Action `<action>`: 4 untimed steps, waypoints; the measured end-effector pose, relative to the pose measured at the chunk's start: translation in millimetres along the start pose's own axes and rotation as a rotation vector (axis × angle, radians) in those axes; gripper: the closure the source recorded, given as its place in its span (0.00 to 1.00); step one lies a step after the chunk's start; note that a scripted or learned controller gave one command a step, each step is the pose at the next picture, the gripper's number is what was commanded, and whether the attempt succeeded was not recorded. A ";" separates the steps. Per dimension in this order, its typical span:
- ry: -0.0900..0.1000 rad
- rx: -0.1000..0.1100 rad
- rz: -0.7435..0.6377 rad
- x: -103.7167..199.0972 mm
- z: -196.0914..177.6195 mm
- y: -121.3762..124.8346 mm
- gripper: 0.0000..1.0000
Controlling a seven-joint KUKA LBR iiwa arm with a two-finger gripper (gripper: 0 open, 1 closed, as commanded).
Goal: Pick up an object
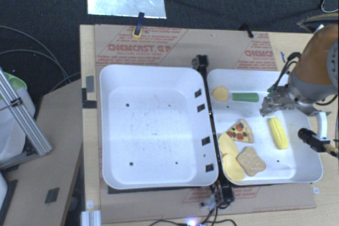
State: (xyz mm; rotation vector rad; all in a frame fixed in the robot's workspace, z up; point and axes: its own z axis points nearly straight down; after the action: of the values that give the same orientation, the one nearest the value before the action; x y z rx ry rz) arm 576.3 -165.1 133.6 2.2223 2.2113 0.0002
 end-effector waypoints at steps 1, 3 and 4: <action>-0.006 -0.019 -0.006 67.3 40.2 -27.6 1.00; -0.006 -0.028 -0.005 69.4 39.4 -11.8 1.00; -0.009 -0.030 -0.004 71.1 39.3 -14.1 1.00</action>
State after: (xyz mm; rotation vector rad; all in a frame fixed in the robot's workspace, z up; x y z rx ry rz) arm 562.8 -94.2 93.9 2.1982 2.1957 0.0234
